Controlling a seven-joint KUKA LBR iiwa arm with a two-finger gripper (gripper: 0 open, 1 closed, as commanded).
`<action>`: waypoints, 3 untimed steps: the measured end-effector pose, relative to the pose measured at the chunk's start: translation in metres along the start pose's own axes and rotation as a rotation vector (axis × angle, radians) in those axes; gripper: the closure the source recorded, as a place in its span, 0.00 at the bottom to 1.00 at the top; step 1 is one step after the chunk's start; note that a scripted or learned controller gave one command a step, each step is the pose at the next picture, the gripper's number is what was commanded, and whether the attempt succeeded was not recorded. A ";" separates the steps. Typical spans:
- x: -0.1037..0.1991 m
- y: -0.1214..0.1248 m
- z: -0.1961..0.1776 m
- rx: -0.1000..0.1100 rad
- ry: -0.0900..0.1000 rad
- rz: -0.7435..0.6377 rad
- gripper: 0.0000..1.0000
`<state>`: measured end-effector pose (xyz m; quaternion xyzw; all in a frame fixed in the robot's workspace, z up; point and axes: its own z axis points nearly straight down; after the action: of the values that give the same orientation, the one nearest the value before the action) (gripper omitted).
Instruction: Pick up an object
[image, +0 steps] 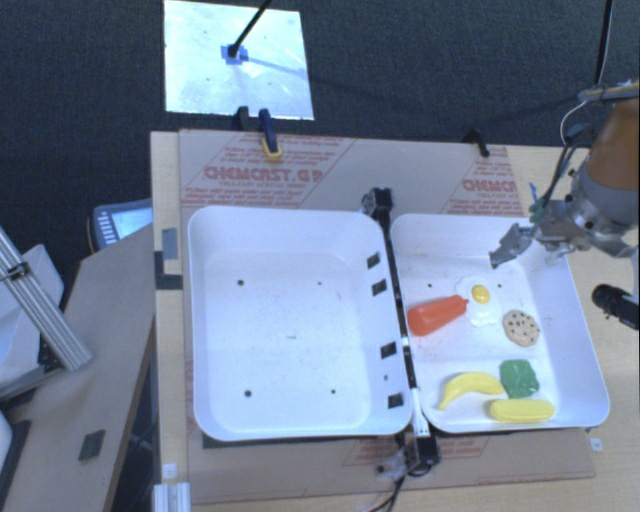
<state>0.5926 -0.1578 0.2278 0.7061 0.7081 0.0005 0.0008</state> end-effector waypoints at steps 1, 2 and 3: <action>0.077 -0.008 -0.041 -0.002 0.002 -0.006 0.00; 0.079 -0.041 -0.255 -0.020 -0.002 -0.003 0.00; 0.079 -0.041 -0.256 -0.006 -0.002 -0.007 1.00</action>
<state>0.5514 -0.0789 0.4833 0.7037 0.7105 0.0020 0.0035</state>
